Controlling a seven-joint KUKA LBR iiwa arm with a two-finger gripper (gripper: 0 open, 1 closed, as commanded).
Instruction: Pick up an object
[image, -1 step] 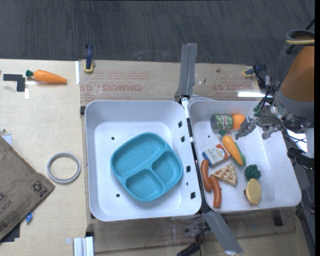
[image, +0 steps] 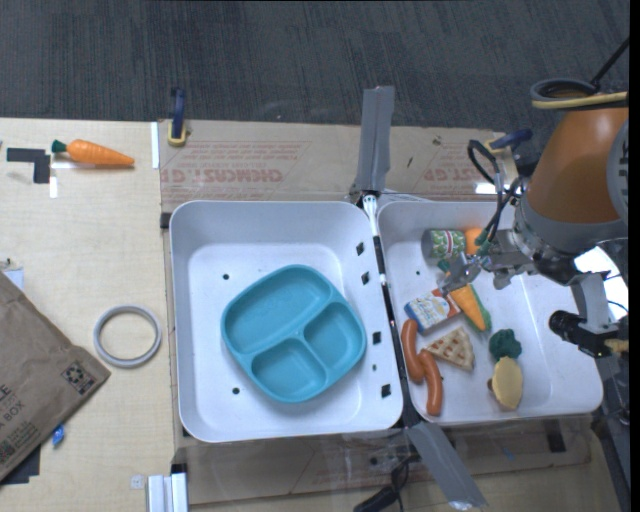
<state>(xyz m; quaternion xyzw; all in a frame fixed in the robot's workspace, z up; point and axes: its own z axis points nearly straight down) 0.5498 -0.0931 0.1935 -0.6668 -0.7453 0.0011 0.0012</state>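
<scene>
On the far left of the table (image: 80, 260) lie a toy carrot (image: 93, 153), a ring of tape (image: 127, 334) and the corner of a cardboard box (image: 35, 385), all well apart from the bins. The left bin (image: 200, 240) holds a blue divided plate (image: 292, 332), which is smooth, stiff and wide; its broad, flat shape would probably make it a poor choice for a two-finger pinch.

The right bin (image: 560, 400) carries the likely candidates, all small toy foods that look light and rigid. Nearest its left wall lie two red sausages (image: 422, 366), rounded and probably slippery, best taken across their narrow width. Beside them sits a pizza slice (image: 451, 349), flat and low, hard to get fingers under. Above it are a small carton (image: 430, 310), boxy with flat sides that should pinch well, and a green can (image: 444, 243), which could roll. An orange carrot (image: 470, 305) lies slanted just below the gripper (image: 463, 273), touching or nearly touching the carton; gripping across its thicker middle looks safest. Further right are a broccoli piece (image: 505, 345), bumpy and easy to hold, and a yellowish lemon-like piece (image: 507, 383).

The gripper hangs low over the carrot and can. Whether its jaws are apart or closed I cannot tell, and nothing is visibly held.
</scene>
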